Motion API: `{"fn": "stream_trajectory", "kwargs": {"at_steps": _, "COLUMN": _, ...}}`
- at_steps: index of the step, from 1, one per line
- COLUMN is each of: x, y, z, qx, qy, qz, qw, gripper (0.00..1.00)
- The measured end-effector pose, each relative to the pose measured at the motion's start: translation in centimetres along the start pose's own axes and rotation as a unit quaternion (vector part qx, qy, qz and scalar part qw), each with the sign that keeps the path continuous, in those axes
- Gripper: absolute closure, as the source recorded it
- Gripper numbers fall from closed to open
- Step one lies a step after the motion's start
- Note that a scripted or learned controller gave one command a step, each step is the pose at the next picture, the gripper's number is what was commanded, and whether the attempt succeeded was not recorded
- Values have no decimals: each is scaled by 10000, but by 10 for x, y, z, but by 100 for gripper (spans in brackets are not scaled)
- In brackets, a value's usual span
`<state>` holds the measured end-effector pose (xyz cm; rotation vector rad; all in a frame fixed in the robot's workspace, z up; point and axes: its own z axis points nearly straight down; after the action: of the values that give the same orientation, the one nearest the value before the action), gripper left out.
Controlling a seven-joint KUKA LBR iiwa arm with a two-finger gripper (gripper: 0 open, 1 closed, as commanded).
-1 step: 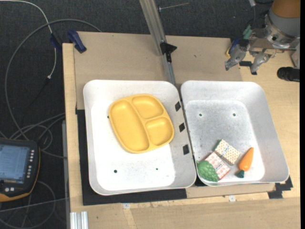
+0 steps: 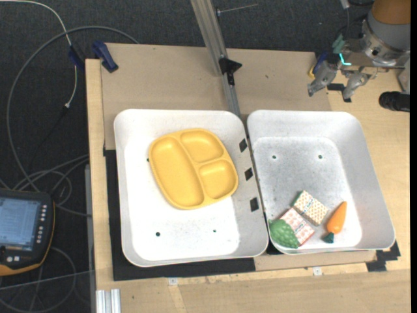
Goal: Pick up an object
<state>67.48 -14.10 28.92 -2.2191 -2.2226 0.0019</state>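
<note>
Camera view | arm cut off top right | jaws apart, empty

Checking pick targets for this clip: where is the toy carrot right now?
The carrot lies in the right bin, near its front right corner, just right of two small patterned boxes.

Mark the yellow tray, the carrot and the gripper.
yellow tray [image 2: 191,168], camera view, on its large compartment.
carrot [image 2: 337,218], camera view, on its orange body.
gripper [image 2: 332,85], camera view, midway between its fingertips.
</note>
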Motion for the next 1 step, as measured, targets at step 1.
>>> {"fn": "stream_trajectory", "kwargs": {"at_steps": 1, "x": -8, "y": 0, "z": 47, "qx": 22, "qy": 3, "qz": 11, "qw": 10000, "gripper": 0}}
